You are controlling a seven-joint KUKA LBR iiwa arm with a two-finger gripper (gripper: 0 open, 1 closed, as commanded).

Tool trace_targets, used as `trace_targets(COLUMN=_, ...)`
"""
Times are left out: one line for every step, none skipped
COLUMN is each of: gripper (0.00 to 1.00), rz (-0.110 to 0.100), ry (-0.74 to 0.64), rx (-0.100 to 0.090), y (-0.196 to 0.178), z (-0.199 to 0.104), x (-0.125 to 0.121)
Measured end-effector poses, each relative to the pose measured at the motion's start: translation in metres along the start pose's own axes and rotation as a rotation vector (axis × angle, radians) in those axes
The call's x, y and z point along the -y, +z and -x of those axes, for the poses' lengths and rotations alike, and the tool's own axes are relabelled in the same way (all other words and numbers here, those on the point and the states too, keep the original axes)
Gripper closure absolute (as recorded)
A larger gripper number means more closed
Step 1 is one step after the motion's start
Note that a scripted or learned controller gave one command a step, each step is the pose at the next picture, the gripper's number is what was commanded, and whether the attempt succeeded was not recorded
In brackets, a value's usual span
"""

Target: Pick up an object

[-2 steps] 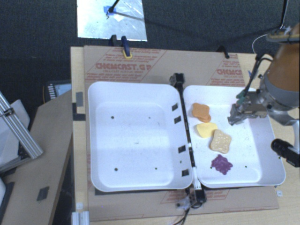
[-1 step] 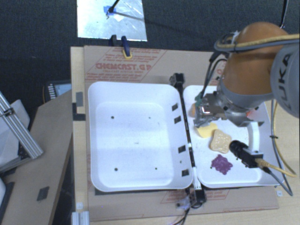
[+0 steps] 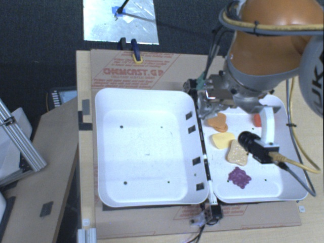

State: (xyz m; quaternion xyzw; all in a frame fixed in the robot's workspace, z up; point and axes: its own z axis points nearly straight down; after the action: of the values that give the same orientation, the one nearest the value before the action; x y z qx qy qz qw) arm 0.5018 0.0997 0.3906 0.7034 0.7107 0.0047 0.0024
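My gripper (image 3: 208,107) hangs low over the back left corner of the right bin (image 3: 273,189), under the big orange wrist. Just in front of it lies an orange piece (image 3: 218,121). Farther forward in that bin lie a yellow wedge (image 3: 223,139), a tan bread-like slice (image 3: 237,155) and a purple cluster (image 3: 239,177). A small red item (image 3: 257,119) peeks out at the back, partly hidden by the arm. Nothing shows between the gripper and any of these.
The left bin (image 3: 147,146) sits beside the right one, their shared rims joined by black clips (image 3: 196,161). Both rest on cardboard (image 3: 134,71). A foil sheet (image 3: 121,14) lies at the back and an aluminium frame (image 3: 20,140) at the left.
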Motion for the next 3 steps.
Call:
trace_targets(gripper=1.00, rz=0.002, ry=-0.002, rx=-0.003, y=-0.100, z=-0.069, x=0.014)
trace_targets(gripper=1.00, rz=-0.011, ry=0.009, rx=0.004, y=-0.045, z=-0.082, x=-0.020)
trace_targets(gripper=1.00, rz=0.003, ry=0.003, rx=-0.002, y=-0.142, z=-0.120, x=-0.049)
